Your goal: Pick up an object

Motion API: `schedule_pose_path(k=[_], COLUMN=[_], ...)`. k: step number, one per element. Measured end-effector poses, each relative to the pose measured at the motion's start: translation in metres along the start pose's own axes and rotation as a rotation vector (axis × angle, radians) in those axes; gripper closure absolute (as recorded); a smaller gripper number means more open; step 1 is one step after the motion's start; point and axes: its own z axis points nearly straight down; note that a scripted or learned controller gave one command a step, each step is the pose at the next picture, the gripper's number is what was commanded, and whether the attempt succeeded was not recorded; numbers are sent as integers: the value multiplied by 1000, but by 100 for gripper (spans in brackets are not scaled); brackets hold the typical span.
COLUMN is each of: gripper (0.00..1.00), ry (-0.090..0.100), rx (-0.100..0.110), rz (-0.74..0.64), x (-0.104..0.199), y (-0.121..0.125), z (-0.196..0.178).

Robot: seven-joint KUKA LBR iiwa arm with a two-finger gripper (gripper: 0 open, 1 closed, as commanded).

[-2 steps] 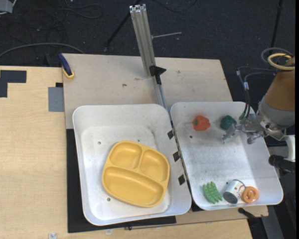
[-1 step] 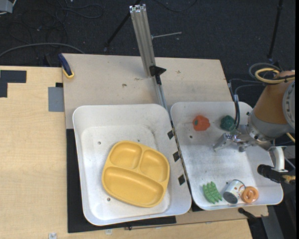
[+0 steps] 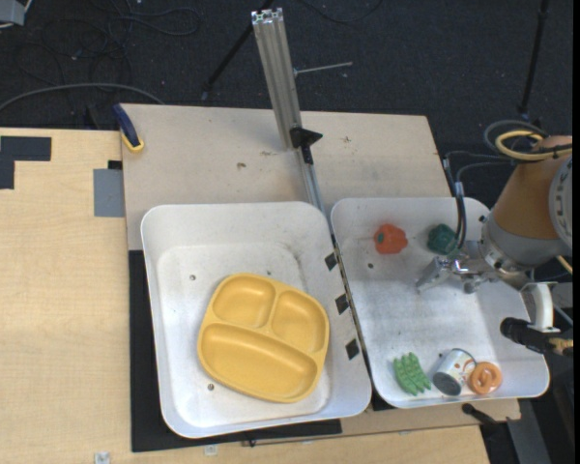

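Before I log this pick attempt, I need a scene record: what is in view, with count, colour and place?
Bins: 2, white, side by side on the bench.
Divided plate: 1, yellow, in the left bin.
Round object: 1, red-orange, right bin, far side.
Dark green object: 1, right bin, beside the gripper.
Leafy green object: 1, right bin, near edge.
Can: 1, silver, near edge.
Ring: 1, orange, touching the can.
Gripper: 1, grey, low over the right bin.

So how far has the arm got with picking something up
Nothing looks picked yet. The gripper is low in the right white bin, beside the dark green round object and the red-orange round toy, with nothing visibly between its fingers. Closing on one and lifting remain.
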Motion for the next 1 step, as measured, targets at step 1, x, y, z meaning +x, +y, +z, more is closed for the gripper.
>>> schedule_pose_path(k=[1], gripper=[100], ry=[3], rx=[-3], rz=[1], x=[1], y=[1], z=[-11])
